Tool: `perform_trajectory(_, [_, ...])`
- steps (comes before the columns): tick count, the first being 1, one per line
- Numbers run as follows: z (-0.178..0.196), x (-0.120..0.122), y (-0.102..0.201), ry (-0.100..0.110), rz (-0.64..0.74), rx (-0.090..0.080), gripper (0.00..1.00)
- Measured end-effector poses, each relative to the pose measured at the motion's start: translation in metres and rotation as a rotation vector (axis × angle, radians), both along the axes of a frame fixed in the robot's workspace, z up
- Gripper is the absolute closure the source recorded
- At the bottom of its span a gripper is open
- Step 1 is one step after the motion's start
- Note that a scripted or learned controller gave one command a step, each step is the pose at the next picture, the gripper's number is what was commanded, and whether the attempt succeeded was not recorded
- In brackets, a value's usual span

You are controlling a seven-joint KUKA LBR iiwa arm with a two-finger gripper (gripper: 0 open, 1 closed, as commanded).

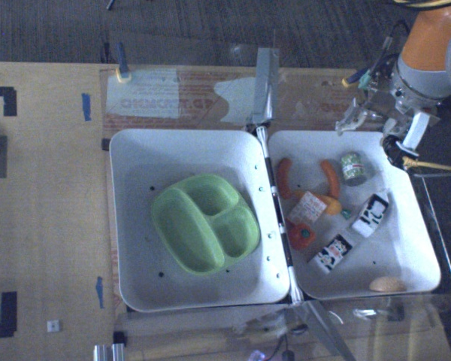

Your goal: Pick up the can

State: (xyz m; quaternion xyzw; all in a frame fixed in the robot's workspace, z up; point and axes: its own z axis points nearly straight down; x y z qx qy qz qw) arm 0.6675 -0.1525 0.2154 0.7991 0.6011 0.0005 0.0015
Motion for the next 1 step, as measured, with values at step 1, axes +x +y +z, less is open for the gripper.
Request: perform_trajectory(1, [-0.1093,0.0057,-0.0514,-0.012,-0.084,0.003,0.0])
